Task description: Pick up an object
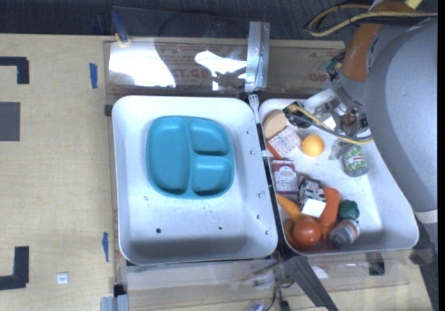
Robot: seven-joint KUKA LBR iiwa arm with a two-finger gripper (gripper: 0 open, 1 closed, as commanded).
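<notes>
My gripper (338, 119) hangs low over the far end of the right bin (389, 195), at the end of the grey arm that reaches in from the right. Just below and left of it lie a yellow-orange ball (313, 145), a red-and-white packet (284, 141) and a tan bread slice (274, 122). A small jar with green dots (354, 161) lies right under the wrist. I see nothing between the fingers.
Nearer in the right bin lie a red box (284, 176), a black-and-white item (311, 192), a carrot (289, 206), a tomato (306, 232), an orange-red vegetable (331, 205), a green piece (348, 210) and a grey can (343, 234). The left bin (132, 219) holds a blue compartment plate (189, 156).
</notes>
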